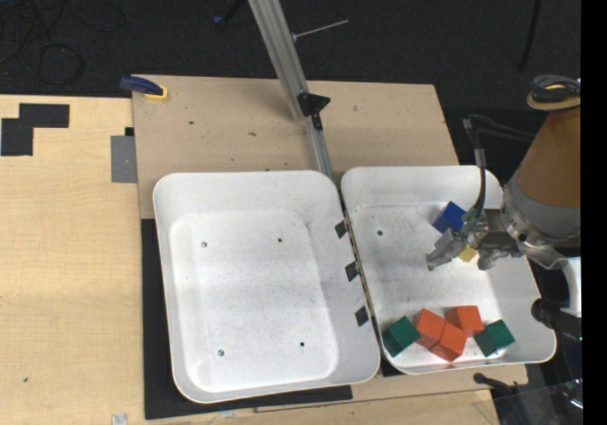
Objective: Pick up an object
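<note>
My gripper (462, 252) is down in the right bin (398, 191), out near its right side. I can see its grey fingers (442, 255) reaching toward the left, but I cannot tell how far apart they are. A small yellow block (468, 254) sits right at the gripper, tucked in among the metal parts. I cannot tell if the gripper has hold of it or if it just lies on the bin floor there.

Just beyond the gripper, on the far side, is a blue block (450, 216). It is touching or almost touching the gripper. A thin green cable (482, 197) curves up beside it.

The arm (553, 176) comes in from the right. It has a big orange part and a grey ring under that.

At the near end of the same bin there is a little heap of blocks. Two are dark green and the others are orange-red. One green block (401, 333) is on the left of the heap and the other green block (494, 337) is on the right. The orange blocks (446, 329) are packed between them, all touching.

The left bin (251, 286) is white with small dark dots on its floor. Black clips (350, 270) sit along the edge where the two bins meet.

Both bins rest on a wooden worktop (228, 129). A long silver bar (280, 44) leans across the far part of it. A blue and yellow clamp (144, 86) sits at the far left corner.
</note>
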Controlling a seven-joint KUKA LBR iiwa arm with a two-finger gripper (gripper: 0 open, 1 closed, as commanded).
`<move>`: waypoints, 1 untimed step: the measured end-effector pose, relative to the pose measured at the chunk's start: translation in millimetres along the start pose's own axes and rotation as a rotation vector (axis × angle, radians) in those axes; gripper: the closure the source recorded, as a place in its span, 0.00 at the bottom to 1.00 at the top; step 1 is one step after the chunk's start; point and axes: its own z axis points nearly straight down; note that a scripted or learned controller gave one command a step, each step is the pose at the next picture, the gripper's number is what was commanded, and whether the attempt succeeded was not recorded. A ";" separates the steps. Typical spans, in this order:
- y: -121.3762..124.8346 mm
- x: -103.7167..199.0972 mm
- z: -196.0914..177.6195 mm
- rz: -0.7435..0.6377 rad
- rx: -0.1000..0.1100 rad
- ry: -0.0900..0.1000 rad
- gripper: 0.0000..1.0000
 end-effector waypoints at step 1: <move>0.3 1.7 43.8 0.000 0.000 0.000 0.00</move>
